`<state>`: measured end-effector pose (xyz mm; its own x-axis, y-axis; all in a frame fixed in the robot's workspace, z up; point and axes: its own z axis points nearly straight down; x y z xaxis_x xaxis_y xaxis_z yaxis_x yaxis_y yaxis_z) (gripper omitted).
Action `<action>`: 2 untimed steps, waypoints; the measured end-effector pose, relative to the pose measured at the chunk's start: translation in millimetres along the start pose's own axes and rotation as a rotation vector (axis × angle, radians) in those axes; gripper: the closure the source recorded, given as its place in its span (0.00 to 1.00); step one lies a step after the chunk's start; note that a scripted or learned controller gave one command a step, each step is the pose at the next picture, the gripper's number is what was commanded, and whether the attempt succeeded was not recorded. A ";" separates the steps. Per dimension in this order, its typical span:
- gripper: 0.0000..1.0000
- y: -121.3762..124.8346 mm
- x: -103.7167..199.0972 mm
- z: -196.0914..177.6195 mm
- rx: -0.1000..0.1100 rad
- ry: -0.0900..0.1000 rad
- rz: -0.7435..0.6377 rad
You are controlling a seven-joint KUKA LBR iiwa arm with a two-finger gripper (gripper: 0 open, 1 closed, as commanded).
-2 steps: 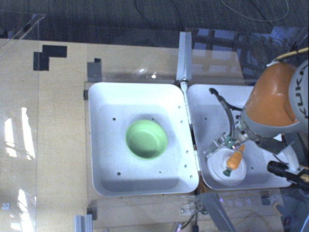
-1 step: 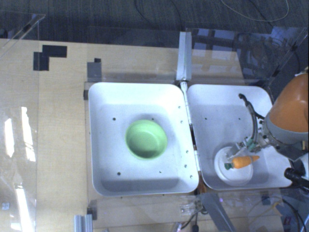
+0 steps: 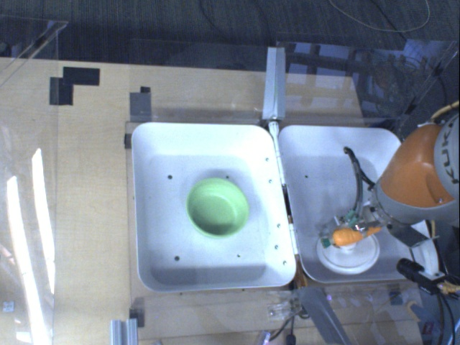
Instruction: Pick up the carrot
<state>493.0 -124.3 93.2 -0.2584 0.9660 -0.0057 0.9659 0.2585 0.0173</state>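
Observation:
A small orange carrot [image 3: 345,237] with a green end lies over a round white dish [image 3: 349,259] near the front of the right bin [image 3: 316,157]. My gripper [image 3: 357,223] hangs directly over the carrot's right end, very close to it or touching it. The grey arm with its orange band [image 3: 415,172] reaches in from the right and hides the bin's right side. Whether the carrot is resting on the dish or lifted off it is unclear.
The left bin [image 3: 154,192] holds a green bowl [image 3: 218,206] at its middle. A metal divider [image 3: 274,85] stands behind the seam between the bins. A black cable [image 3: 356,167] curves down the arm toward the wrist.

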 end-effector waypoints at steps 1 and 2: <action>1.00 5.8 -1.5 -14.6 -0.016 -0.009 -0.004; 1.00 25.9 99.9 -159.4 0.008 0.004 -0.210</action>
<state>489.2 -20.9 252.5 -0.4545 0.8907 -0.0045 0.8907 0.4546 0.0087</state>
